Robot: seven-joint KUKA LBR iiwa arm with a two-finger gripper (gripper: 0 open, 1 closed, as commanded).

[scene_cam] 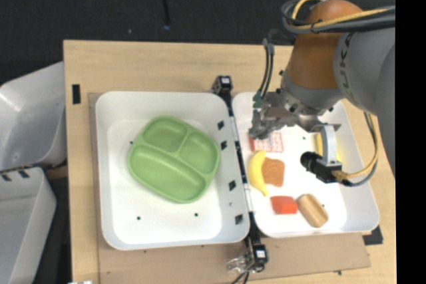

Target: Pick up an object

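Gripper [264, 128] low in the right bin [353, 204], at the bin's 10 o'clock corner. It sits directly over the upper edge of a red-and-white checked packet [269, 142]. Cannot tell whether the gripper is apart or together, since the wrist hides it from above. Nothing is visibly held.

Step, as judged: reach or descent onto a target, grasp not yet confirmed. The packet is the likeliest pick, as it lies flat on the bin floor right under the gripper.

Next move calls for a settled closure on the packet's edge, then a straight lift. A flat thin item gives little to bite on, so a slip is likely.

From the gripper:
- 6 o'clock, near: banana [255, 173], touching an orange piece [273, 172] on its right.
- 5 o'clock, farther: red block [284, 205], and just beside it a tan cylinder [312, 210].
- 8 o'clock, well apart: green divided plate [174, 157], alone in the left bin [114, 211].

Both bins sit side by side on a pale wooden desk [81, 63]. The surround is dark. A pale grey shape [26, 118] stands off the desk at its 9 o'clock side.
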